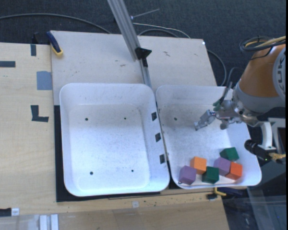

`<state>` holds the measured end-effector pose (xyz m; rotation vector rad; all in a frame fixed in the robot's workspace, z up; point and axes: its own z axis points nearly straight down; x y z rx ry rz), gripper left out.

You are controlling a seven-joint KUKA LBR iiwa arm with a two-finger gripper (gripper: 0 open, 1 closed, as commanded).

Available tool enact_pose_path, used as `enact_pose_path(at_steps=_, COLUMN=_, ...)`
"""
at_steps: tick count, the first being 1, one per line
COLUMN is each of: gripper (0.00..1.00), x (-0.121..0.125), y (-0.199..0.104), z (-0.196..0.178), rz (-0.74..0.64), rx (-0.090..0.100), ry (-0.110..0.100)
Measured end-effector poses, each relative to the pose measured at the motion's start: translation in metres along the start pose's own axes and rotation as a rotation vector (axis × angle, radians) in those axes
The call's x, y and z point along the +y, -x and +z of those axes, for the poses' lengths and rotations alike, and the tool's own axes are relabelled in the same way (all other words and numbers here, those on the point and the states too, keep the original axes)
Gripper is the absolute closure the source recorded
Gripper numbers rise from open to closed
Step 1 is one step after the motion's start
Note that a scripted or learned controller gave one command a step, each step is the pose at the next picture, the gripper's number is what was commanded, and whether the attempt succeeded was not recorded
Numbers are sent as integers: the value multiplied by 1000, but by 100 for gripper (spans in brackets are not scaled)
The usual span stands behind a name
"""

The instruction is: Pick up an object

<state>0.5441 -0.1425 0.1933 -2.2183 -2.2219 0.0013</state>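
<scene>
Gripper [204, 121] over bare floor of right bin [182, 104], fingers apparently spread, nothing between them. Well apart, at the bin's near corner: purple [186, 174], orange [199, 164], green [211, 175], purple [222, 165], orange-red [235, 170] and dark green [229, 153] blocks, clustered. Left bin [105, 92] alongside. Nothing picked yet; reach, descent, grasp and lift all remaining.
</scene>
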Motion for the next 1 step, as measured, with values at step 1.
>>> enact_pose_path(at_steps=1, gripper=0, x=-10, y=35, z=-112, rz=2, rx=-5, ry=9)
